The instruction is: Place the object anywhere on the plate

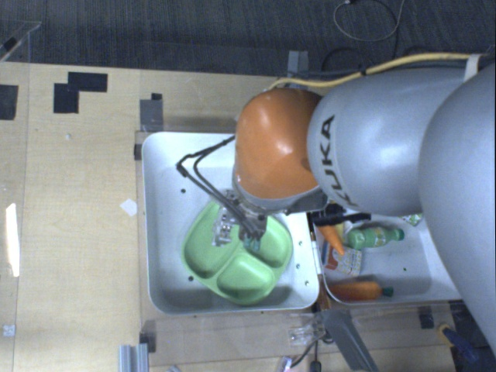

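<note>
A light green divided plate (pixel 232 266) lies in the left white bin (pixel 167 208), towards its front right. My gripper (pixel 236 231) hangs right over the plate's upper middle, under the orange wrist band (pixel 271 153). A small dark green bit shows at the fingertips, but I cannot make out what it is. In the right bin (pixel 403 273) lie a green bottle (pixel 372 237), an orange carrot-like piece (pixel 333 240) and another orange object (pixel 358 290).
The big grey arm (pixel 403 146) covers most of the right bin and the back right of the left bin. A black cable (pixel 203 178) loops from the wrist over the left bin. Bare bin floor lies left of the plate.
</note>
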